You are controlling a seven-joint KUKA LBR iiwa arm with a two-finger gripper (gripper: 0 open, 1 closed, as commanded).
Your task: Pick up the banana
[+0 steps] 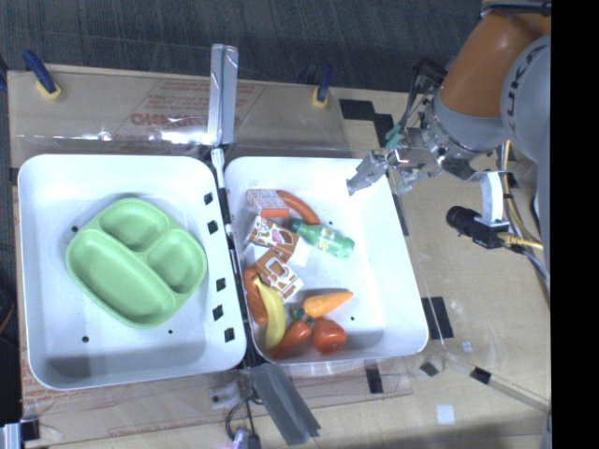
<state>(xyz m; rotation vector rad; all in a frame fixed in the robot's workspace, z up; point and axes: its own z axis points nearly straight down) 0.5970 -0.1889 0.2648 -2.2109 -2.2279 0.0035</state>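
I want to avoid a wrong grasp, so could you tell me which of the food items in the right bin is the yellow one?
The banana: it alone is yellow, curved along the bin's left wall, beside the orange carrot.

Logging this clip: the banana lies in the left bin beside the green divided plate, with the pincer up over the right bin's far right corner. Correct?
Not quite. The camera view shows the banana in the right bin, among the other toy food near its front left corner. The green divided plate lies in the left bin. The pincer is over the right bin's far right corner, as stated.
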